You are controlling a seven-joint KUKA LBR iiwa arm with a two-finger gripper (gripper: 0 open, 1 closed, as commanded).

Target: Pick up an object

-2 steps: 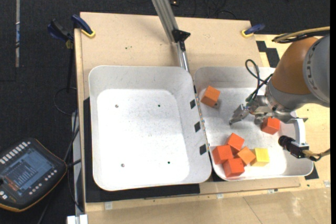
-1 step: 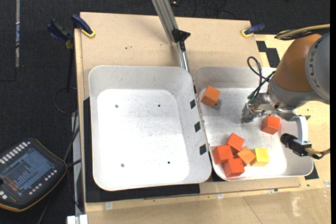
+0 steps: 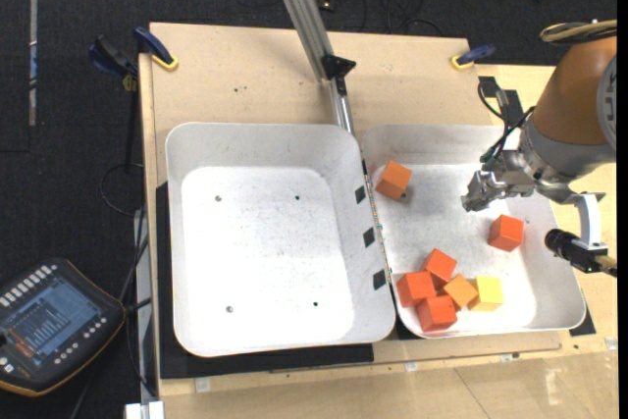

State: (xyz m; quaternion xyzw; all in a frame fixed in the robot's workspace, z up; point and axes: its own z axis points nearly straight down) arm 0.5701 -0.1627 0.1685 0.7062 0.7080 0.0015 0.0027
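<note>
Your gripper (image 3: 478, 199) is hanging over the right bin (image 3: 549, 309), right of frame centre; you cannot tell from here how it is set. The nearest target, a lone red block (image 3: 506, 233), is sitting just below and right of it. It is looking rigid, light and square-faced, so take it across two flat opposite sides. An orange block (image 3: 393, 180) is lying apart by the bin's left wall. At lower centre, a block cluster (image 3: 447, 289) is crowding together, leaving little room. The left bin (image 3: 186, 152) is sitting alongside.
</note>
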